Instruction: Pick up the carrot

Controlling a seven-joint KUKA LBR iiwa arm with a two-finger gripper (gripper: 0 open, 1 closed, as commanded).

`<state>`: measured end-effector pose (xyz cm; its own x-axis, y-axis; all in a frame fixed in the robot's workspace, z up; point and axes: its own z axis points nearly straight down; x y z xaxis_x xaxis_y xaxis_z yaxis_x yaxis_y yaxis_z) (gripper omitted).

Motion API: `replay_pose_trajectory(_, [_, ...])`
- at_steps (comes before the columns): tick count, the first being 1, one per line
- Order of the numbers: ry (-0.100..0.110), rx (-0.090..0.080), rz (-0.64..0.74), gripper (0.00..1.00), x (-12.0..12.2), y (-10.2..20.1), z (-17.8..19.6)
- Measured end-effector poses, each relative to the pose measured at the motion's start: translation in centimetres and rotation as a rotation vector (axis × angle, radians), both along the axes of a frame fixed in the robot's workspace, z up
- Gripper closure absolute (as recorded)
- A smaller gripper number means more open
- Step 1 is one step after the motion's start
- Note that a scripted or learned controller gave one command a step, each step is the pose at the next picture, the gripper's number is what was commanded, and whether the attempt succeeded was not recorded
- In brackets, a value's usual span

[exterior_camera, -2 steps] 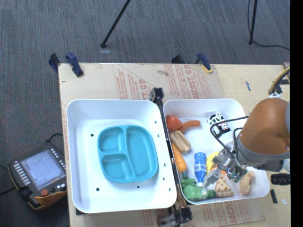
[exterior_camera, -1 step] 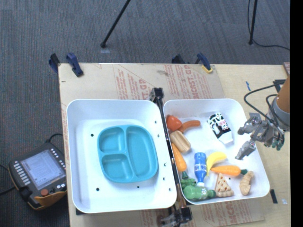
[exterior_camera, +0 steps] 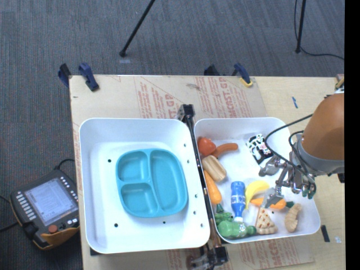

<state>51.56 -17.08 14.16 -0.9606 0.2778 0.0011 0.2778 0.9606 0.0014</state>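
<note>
Over the right-hand shallow white bin [exterior_camera: 313,206] hangs the robot's two-finger gripper [exterior_camera: 274,198], near a yellow banana [exterior_camera: 257,189]; whether it is spread or pressed together I cannot tell. The long orange carrot [exterior_camera: 212,189] lies against the bin's left wall, well apart. A good pick would cross leftward, descend, straddling its width.

Robot lab — clamped cardboard bench [exterior_camera: 169,94], teach pendant [exterior_camera: 45,207] on grey carpet [exterior_camera: 56,27], tripod legs [exterior_camera: 140,21].
</note>
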Motion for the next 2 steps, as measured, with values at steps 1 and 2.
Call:
replay_pose_trajectory(1, [0.000,0.000,0.224,0.00,-0.8,3.0,-2.8])
replay_pose_trajectory(2, [0.000,0.000,0.405,0.00,-4.0,0.0,0.0])
